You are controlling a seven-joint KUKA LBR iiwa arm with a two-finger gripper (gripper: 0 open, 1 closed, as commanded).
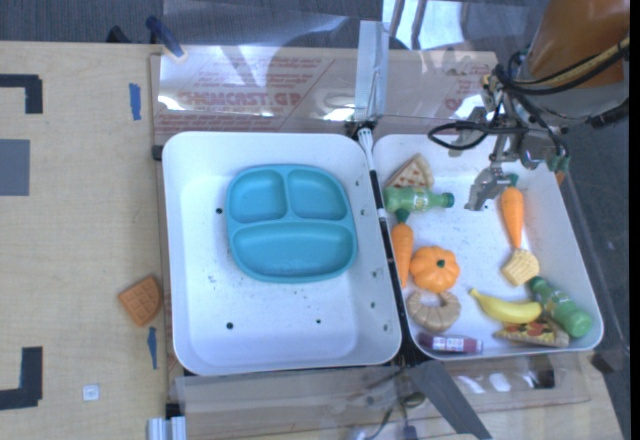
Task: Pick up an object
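1. Since the gripper (487, 190) hangs over the far part of the right bin (580, 258), the nearest candidate looks to be the carrot (512, 216), lying just right of it on the bin floor, apart from the fingertips.
2. Handling guess: toy plastic, light, stiff, smooth and a bit slippery; the taper may squirt out of a pinch.
3. Best hold: across the thick orange body near the green top, jaws square to its long axis.
4. Looks: orange cone, green stub at the far end, tip pointing near, toward the yellow wedge (520, 267).
5. Fingers: nothing between them; open or closed, cannot tell.
6. Green bottle (416, 199) lies left of the gripper, also reachable.
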